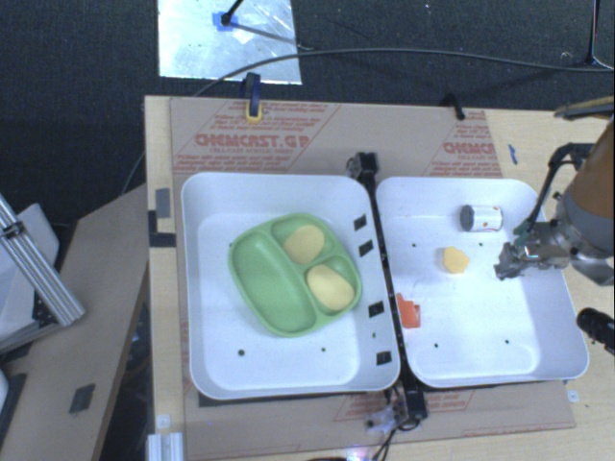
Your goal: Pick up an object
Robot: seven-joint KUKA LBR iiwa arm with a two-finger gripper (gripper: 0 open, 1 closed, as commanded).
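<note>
Two white bins side by side on surface (317, 123). Left bin (221, 353) holds green divided plate (274, 296) with two yellow pieces in small compartments. Right bin (500, 353): yellow chunk (455, 259) mid-bin, grey-white cylinder (479, 218) above it, orange piece (408, 313) near left wall. Pincer (506, 263) at right-centre of frame, just right of yellow chunk, apart from it; finger state cannot tell.

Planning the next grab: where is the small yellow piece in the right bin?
The small yellow piece lies in the right bin, between the grey-and-white cylinder and the orange piece, left of the gripper.
</note>
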